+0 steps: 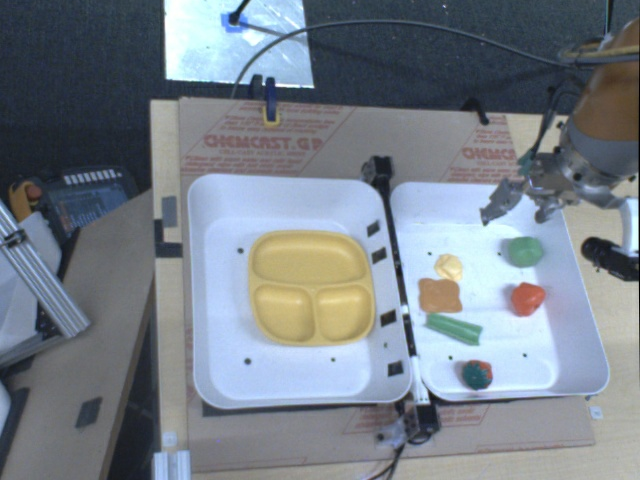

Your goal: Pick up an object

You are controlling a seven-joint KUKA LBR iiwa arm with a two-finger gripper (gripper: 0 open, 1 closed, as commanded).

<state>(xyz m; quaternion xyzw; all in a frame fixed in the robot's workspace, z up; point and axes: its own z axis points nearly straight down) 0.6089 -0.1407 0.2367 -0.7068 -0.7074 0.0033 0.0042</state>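
The right bin (560,368) holds several small items: a green ball-like piece (523,251), a red piece (527,297), a pale yellow piece (449,266), an orange-brown flat piece (439,295), a green stick (454,328) and a red-and-green piece (477,373). My gripper (522,201) hangs above the bin's far right part, up and left of the green ball-like piece. Its two fingers stand spread apart with nothing between them.
The left bin (215,268) bears a yellow three-compartment tray (307,286). A black divider clip strip (393,268) runs between the bins. A cable arcs over the bench's far side. A foil sheet (238,26) lies beyond the bench.
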